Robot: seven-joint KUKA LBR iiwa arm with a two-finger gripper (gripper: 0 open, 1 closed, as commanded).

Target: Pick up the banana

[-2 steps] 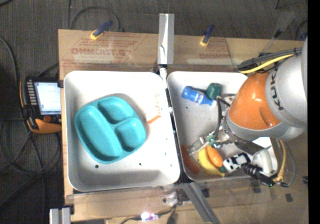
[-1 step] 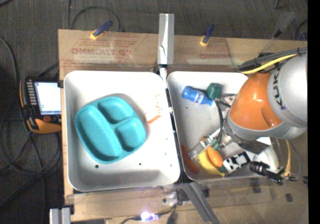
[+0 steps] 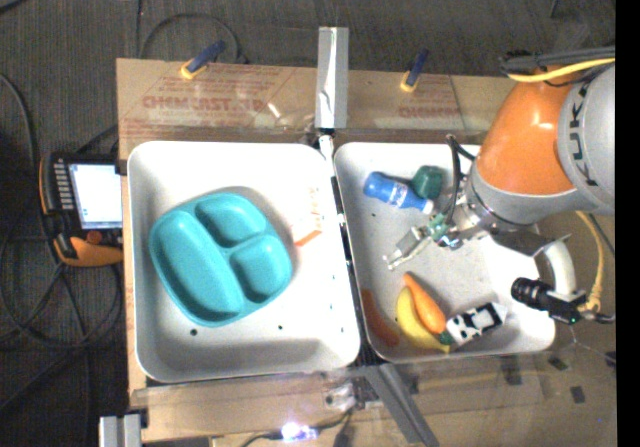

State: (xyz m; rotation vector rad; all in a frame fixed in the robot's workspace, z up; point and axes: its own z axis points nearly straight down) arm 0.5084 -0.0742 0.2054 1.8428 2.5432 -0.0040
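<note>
Gripper point(image 3: 412, 245) looks part-open, prob. empty, above banana point(image 3: 412, 327); carrot point(image 3: 428, 307) lies on it, so fingers may snag carrot instead.

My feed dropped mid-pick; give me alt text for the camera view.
The gripper hangs over the right bin, above the banana, which lies under a carrot. A teal divided plate sits in the left bin.

yellow banana point(image 3: 408, 320), orange carrot point(image 3: 428, 307), teal tray point(image 3: 222, 255), 2 white bins point(image 3: 150, 335)

the arm point(image 3: 540, 150) reaches in from the right — its gripper point(image 3: 420, 240) angled down-left, fingers parted.
</note>
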